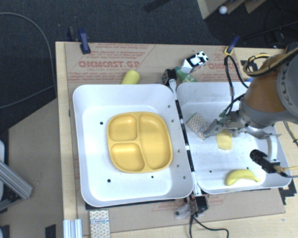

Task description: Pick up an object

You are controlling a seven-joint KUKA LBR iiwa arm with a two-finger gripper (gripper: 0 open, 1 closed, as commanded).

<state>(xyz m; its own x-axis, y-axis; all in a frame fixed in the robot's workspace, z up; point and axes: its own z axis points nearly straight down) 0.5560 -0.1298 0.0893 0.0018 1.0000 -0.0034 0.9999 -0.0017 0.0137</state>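
Note:
The right bin (208,175) holds three objects. A yellow banana (242,177) lies near its front edge. A small pale yellow chunk (224,142) sits in the middle, and a grey speckled flat piece (195,122) lies close to the left wall. My gripper (212,129) is low in this bin, pointing left from the grey and orange arm (266,95). Its tip sits right beside the grey piece and just above and left of the yellow chunk. I see nothing held in it.
The left bin (89,133) holds a yellow divided plate (139,142). Behind the bins on the bench lie a small yellow object (131,77) and a black-and-white item (196,60). Cables run along the right bin's back right side.

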